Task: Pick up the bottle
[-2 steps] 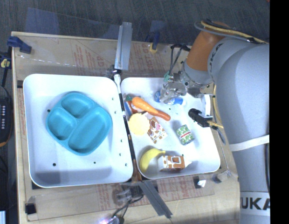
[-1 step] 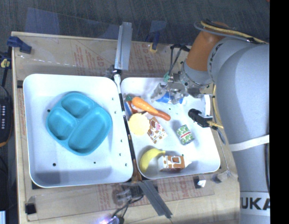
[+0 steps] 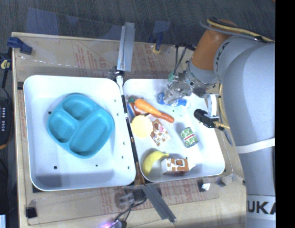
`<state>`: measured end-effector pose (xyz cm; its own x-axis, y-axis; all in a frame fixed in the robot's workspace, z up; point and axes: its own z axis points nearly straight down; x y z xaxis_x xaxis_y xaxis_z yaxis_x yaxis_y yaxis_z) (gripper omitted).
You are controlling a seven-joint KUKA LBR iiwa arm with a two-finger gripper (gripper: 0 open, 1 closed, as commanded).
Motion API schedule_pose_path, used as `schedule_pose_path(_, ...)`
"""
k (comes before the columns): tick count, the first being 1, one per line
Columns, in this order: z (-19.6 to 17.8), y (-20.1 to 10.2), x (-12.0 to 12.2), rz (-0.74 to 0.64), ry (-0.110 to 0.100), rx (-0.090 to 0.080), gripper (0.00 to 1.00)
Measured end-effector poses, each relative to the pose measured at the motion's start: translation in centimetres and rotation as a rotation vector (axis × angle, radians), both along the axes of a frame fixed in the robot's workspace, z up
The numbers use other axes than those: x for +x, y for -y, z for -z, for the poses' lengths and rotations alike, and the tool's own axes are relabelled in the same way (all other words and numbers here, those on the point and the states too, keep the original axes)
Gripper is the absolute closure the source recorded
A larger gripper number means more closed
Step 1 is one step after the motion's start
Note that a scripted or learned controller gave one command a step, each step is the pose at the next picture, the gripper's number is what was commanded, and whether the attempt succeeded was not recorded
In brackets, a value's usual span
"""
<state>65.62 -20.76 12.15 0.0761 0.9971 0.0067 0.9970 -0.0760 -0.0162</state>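
Observation:
The bottle (image 3: 181,102), small with blue on it, lies at the far end of the right bin (image 3: 214,160), mostly covered from above. My gripper (image 3: 175,95) is lowered straight onto it, right at the bottle's spot. The grey arm with its orange band reaches in from the upper right. The gripper body hides how it meets the bottle.
In the right bin a carrot (image 3: 152,109) lies just left of the gripper, with a yellow round fruit (image 3: 141,126), a patterned carton (image 3: 160,133), a green can (image 3: 189,137), a banana (image 3: 153,160) and a brown box (image 3: 176,165) nearer the front. A blue divided plate (image 3: 81,123) sits in the left bin (image 3: 38,175).

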Motion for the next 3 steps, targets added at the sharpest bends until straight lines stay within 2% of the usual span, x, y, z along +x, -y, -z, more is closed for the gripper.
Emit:
schedule_pose_path(1, 0.0, 0.0, 0.0, 0.0, 0.0, 0.0, 0.0)
schedule_pose_path(2, -1.0, 0.0, 0.1, -0.004, 0.002, -0.001, 1.0)
schedule_pose_path(3, -1.0, 0.0, 0.1, -0.004, 0.002, -0.001, 0.0)
